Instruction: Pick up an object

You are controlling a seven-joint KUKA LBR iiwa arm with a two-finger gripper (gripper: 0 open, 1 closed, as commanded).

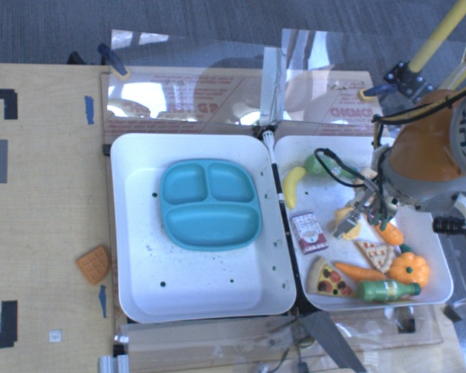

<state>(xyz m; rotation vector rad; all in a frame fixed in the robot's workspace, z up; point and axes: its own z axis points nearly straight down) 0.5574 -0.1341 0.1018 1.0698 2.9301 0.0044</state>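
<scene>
Grey arm's gripper (363,214) sits low in the right bin (443,286) among toy foods, just above the pizza slice (370,253) and beside the banana (293,185); finger state indiscernible.

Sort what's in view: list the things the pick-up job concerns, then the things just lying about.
Job in hand, all in the right bin:
gripper
banana
carrot
pumpkin
pizza slice
green bottle
small box

Lying about:
blue divided plate in the left bin
waffle piece on the bench
</scene>
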